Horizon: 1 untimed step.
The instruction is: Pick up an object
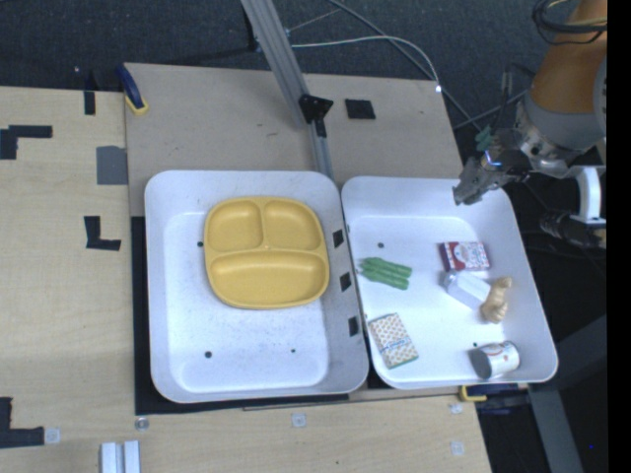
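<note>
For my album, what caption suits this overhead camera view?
Robot gripper poised over the right bin's far corner; yellow tray in the left bin.

Even, soft overhead light; faint shadows, slightly grainy, mild blur.

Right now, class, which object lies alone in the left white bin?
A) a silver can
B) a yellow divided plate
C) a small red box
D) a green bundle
B: the yellow divided plate sits by itself in the left bin, while the red box, green bundle and can all lie in the right bin.
</note>
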### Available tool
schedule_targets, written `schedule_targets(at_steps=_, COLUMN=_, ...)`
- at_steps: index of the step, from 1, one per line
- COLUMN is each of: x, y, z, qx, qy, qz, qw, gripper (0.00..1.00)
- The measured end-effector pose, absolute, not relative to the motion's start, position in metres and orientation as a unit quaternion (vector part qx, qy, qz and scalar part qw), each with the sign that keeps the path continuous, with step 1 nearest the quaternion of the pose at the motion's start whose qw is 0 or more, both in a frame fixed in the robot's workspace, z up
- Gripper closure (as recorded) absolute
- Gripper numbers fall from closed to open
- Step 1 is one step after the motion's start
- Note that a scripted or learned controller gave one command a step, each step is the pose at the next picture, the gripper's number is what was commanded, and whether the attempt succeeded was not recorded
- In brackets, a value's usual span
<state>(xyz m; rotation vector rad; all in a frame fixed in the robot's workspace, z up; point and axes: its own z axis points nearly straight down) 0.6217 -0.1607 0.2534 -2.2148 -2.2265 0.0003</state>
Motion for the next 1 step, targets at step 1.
schedule_targets(at_steps=1, x=0.6267, y=-0.1065, z=0.2574, qx=-0.705, qy=-0.709, qz=-0.0003, qw=0.001, gripper=1.00)
